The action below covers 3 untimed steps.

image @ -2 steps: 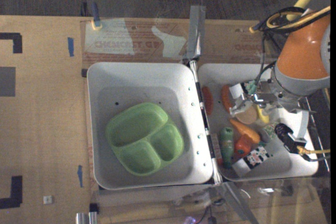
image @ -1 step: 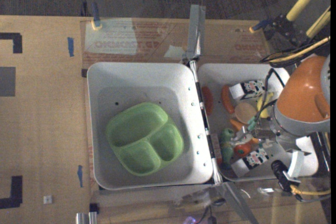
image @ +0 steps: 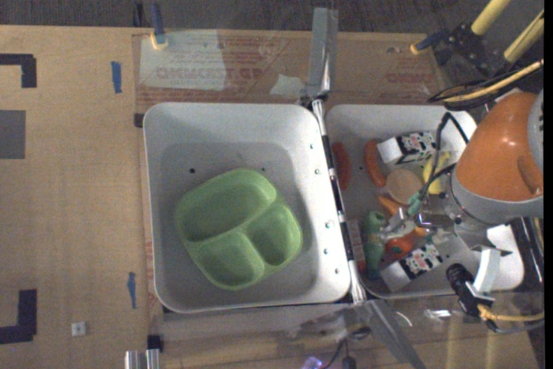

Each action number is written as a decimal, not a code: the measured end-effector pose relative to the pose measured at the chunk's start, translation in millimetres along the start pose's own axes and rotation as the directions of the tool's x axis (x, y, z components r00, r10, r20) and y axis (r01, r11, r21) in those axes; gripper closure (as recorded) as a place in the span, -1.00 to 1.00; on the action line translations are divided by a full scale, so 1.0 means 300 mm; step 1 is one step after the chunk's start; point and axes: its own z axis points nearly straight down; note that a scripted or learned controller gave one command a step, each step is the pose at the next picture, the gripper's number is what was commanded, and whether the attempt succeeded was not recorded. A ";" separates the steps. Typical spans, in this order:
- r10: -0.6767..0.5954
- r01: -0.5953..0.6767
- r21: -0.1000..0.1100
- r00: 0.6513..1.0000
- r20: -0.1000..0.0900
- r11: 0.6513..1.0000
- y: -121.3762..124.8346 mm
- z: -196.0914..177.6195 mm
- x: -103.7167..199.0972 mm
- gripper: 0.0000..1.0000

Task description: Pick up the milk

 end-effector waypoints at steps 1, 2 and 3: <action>-0.086 0.086 -0.003 0.996 0.001 0.996 0.152 -0.197 0.107 -1.00; 0.016 -0.016 -0.003 1.000 0.004 1.000 0.009 0.030 -0.001 -1.00; 0.016 -0.016 -0.003 1.000 0.004 1.000 0.009 0.030 -0.001 -1.00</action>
